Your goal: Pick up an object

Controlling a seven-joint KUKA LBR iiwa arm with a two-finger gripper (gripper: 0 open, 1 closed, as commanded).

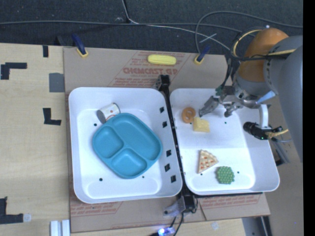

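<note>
The right bin [256, 151] holds a brown donut-like piece [188, 114], a pale yellow cheese block [201, 126], a pizza slice [206, 161] and a green round piece [225, 175]. My gripper [216, 108] hangs over the bin's upper part, just right of the donut and the cheese block. Its two dark fingers are spread apart, open, with nothing between them. In the left bin [78, 146] lie a blue divided tray [127, 144] and a small white and red cup [108, 112] on its side.
A yellow banana-like toy [161, 59] lies on the cardboard behind the bins. Two blue-and-orange clamps [79, 45] grip the cardboard's far edge. A black divider [170, 127] runs between the bins. Cables loop above the arm.
</note>
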